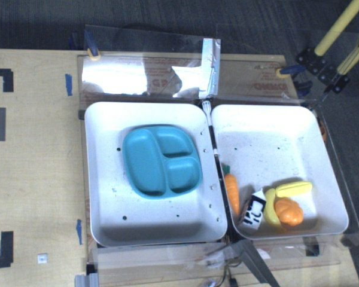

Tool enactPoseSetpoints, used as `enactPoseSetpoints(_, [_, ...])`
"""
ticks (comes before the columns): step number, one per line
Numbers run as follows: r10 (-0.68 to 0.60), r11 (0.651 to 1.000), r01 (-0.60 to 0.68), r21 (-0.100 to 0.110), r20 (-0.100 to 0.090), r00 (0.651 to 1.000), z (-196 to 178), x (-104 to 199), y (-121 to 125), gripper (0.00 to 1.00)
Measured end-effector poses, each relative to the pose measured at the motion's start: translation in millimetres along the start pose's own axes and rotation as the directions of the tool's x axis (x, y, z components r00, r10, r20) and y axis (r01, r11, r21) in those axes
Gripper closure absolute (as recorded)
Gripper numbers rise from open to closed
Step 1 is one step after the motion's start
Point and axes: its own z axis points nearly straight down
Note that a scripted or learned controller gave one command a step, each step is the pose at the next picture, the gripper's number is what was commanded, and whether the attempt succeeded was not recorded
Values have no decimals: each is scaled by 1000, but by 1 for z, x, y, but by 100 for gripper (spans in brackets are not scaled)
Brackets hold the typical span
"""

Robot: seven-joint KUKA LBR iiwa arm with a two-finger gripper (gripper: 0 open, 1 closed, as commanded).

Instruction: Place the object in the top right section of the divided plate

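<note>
Here: glossy blue divided plate (162, 160) in left white bin (102, 214); tapered orange carrot (232, 195) right.

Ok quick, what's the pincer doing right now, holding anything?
Pincer: cannot be told from the camera view. The toy carrot lies in the right bin, and the blue divided plate sits in the left bin.

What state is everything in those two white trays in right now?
Blue divided plate: lying flat in the left bin, all three sections bare.
Carrot: lying lengthwise along the left wall of the right bin.
Black-and-white box: tilted, leaning against the yellow piece.
Yellow piece: lying in the right bin's lower corner.
Orange round piece: resting against the yellow piece, touching it.
</note>
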Motion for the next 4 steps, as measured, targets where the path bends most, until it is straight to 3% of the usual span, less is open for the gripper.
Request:
enactPoseSetpoints(1, [-330,944,330,1,2,944,0,-2,0,100])
enactPoseSetpoints(2, [-497,868,497,4,4,868,0,-10,1,100])
enactPoseSetpoints(3, [-655,755,655,4,3,755,0,-10,1,100])
enactPoseSetpoints(4, [-888,460,888,4,2,460,0,-8,1,100])
